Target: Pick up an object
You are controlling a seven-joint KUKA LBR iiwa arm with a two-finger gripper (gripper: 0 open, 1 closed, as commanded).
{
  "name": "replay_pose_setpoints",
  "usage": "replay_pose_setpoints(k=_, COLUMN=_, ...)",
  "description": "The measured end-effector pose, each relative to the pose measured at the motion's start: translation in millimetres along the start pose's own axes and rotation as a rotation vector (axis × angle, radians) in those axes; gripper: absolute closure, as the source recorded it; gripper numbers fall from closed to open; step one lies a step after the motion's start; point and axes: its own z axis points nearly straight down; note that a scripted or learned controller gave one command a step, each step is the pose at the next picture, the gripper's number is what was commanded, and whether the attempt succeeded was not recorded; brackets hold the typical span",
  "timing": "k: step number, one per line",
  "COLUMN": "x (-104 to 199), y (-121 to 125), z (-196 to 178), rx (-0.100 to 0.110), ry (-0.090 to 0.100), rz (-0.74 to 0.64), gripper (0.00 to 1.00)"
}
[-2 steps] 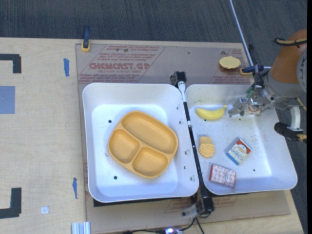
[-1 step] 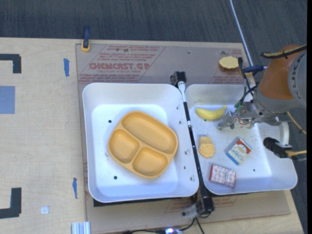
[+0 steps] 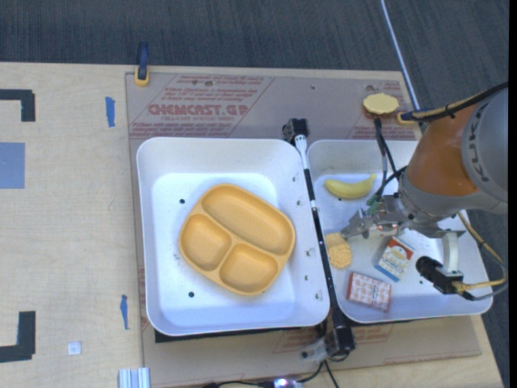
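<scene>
Gripper (image 3: 361, 223) hung low in right bin (image 3: 477, 304), grip state you couldn't tell, so you risked nudging cracker (image 3: 340, 255) or banana (image 3: 349, 187) and closing on nothing.

Bright, even light falls from overhead across the tabletop (image 3: 65, 241), with no harsh glare. The white left bin (image 3: 153, 217) is the brightest area, close to washed out along its rim, and its inner walls carry soft grey shading. The yellow divided tray (image 3: 236, 239) casts only a faint, short shadow. The arm (image 3: 452, 168) looks slightly soft at the right side. The dark floor (image 3: 242, 14) at the top appears grainy.
</scene>
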Motion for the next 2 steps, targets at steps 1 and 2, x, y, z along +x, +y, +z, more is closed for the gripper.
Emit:
replay_pose_setpoints(k=1, x=-0.2, y=0.8, z=-10.1, rx=-0.003, ry=-0.001, rz=0.001, gripper=1.00)
replay_pose_setpoints(k=2, x=64.2, y=5.8, z=-99.0, rx=-0.001, ry=0.000, rz=-0.001, gripper=1.00)
